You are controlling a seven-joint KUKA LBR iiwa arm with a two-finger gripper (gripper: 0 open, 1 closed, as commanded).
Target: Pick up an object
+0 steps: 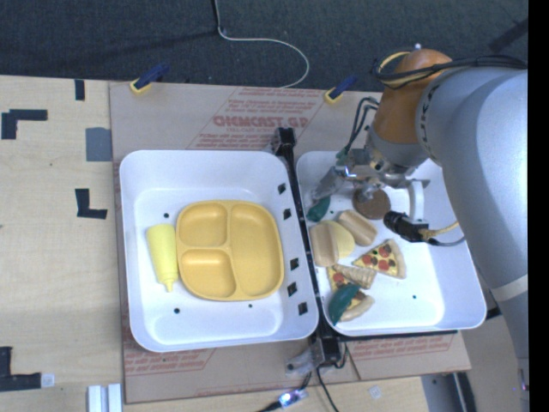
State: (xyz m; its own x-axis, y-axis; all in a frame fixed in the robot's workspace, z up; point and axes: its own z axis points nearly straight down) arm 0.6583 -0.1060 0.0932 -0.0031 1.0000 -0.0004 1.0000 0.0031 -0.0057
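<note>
- From my station I see the gripper point(347, 177) in the upper part of the right-hand bin point(446, 312), right of frame centre; I cannot tell its state from this slant.
- The candidates lie in a heap in that bin's lower left: a tan bread-like piece point(330, 242), a pizza slice point(383, 259), a small brown disc point(371, 204) and a green-tipped item point(345, 301).
- I judge these are toy foods: light, stiff plastic, likely smooth and apt to slip, hardly fragile.
- The pizza slice lies flat and thin, so I would expect a poor pinch on it; the bread-like piece stands taller and I would close across its narrow sides.
- In the left-hand bin point(137, 178), mid frame, sit a yellow divided plate point(230, 249) and a yellow bottle point(162, 254) just beside it; the bottle's round body looks graspable across its width.
</note>
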